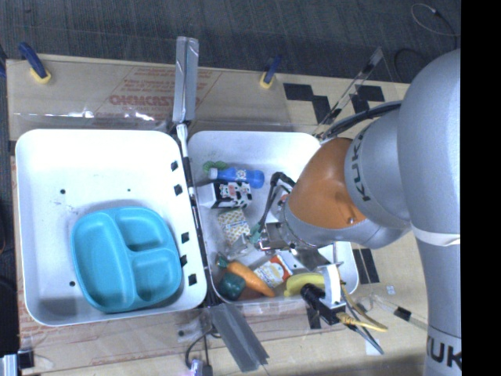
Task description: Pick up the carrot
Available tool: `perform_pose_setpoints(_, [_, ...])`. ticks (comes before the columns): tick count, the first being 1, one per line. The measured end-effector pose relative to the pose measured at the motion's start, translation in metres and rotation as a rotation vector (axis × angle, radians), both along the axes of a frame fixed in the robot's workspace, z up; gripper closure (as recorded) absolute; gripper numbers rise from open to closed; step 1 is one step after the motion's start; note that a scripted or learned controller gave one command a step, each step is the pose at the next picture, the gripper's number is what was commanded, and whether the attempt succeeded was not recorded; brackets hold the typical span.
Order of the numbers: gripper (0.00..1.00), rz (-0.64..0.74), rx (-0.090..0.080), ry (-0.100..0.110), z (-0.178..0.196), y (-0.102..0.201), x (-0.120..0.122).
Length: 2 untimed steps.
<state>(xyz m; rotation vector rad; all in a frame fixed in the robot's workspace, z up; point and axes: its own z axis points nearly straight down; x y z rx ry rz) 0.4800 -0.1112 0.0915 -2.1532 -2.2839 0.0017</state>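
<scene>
Camera view: the carrot (252,279) lies in the right bin (258,141), near its front edge, beside a dark green item (231,287) and left of a banana (304,282). The gripper (270,237) hangs just above and behind it; I cannot tell its state. Nothing looks grasped, so descent, grip and lift seemingly remain.

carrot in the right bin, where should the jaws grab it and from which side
Probably the carrot is best gripped across its middle, coming straight down from above. It lies flat near the front wall of the right bin, running diagonally, so the jaws should close across that line. Its leafy dark green end sits at the left and a banana lies close on the right, leaving the mid-body the most exposed part.
</scene>
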Motion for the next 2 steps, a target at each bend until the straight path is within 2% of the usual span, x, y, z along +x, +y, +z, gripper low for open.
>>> perform_pose_setpoints(1, [1.0, 0.006, 0.0, 0.001, 0.009, 0.0004, 0.0002])
perform_pose_setpoints(2, [0.0, 0.006, 0.0, 0.001, 0.0091, 0.0005, 0.0002])
